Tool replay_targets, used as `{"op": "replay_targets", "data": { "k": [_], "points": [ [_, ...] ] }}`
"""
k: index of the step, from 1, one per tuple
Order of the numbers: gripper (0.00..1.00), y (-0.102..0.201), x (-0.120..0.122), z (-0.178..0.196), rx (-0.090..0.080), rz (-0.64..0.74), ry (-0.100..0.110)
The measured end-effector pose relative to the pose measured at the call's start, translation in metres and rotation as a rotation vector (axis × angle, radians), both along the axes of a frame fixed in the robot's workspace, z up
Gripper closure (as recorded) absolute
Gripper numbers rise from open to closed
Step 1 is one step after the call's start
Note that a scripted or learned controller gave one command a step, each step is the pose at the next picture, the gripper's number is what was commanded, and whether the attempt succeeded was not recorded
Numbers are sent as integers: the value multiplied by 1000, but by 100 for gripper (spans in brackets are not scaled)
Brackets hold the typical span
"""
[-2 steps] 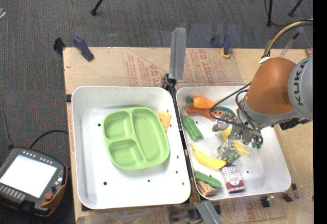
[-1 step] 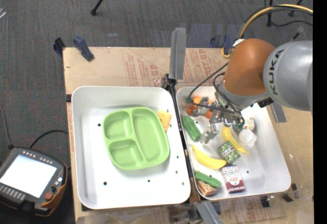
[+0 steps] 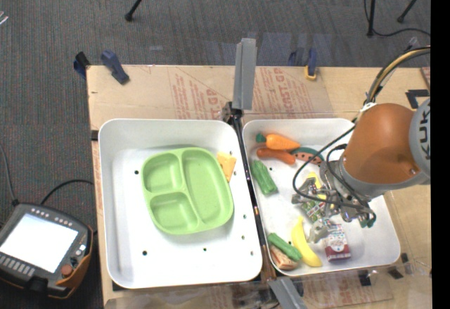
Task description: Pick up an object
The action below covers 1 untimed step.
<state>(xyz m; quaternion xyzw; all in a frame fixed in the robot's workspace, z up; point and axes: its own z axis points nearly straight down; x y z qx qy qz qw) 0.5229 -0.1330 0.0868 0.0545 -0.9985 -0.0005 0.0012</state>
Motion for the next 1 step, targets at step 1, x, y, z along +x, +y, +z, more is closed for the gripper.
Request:
{"op": "replay_targets", "data": {
  "k": [1],
  "points": [
    [0, 35, -34, 6, -4, 44, -30]
  ]
}}
